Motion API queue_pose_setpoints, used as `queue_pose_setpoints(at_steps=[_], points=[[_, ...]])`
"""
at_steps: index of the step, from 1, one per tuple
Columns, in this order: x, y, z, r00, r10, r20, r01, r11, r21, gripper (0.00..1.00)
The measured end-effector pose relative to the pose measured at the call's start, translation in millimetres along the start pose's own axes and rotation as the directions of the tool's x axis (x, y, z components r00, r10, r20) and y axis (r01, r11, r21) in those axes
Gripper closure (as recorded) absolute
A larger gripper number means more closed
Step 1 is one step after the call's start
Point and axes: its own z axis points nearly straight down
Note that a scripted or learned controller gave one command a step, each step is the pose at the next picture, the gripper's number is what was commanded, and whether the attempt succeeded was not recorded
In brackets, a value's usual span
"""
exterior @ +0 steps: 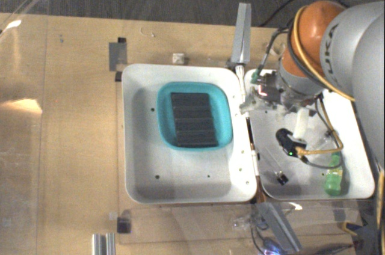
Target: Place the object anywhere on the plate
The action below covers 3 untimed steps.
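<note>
Resting on the teal plate (pixel 224 121): a dark ribbed object (pixel 193 119).

the plate (pixel 224 121) lies in the left bin (pixel 138 181); the object (pixel 334 181) lies in the right bin (pixel 361 157)

The plate (pixel 224 112) sits in the left bin (pixel 138 145) and carries a dark ridged block (pixel 192 119) over most of its centre; its rim is exposed. The white floor around it is open. The arm (pixel 337 37) overhangs the right bin (pixel 361 181), covering its upper portion.
</note>
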Motion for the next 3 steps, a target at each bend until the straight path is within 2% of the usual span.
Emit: queue_pose_setpoints(at_steps=[3], points=[[0.0,0.0,0.0,1.000,0.000,0.000,0.000,1.000,0.000,0.00]])
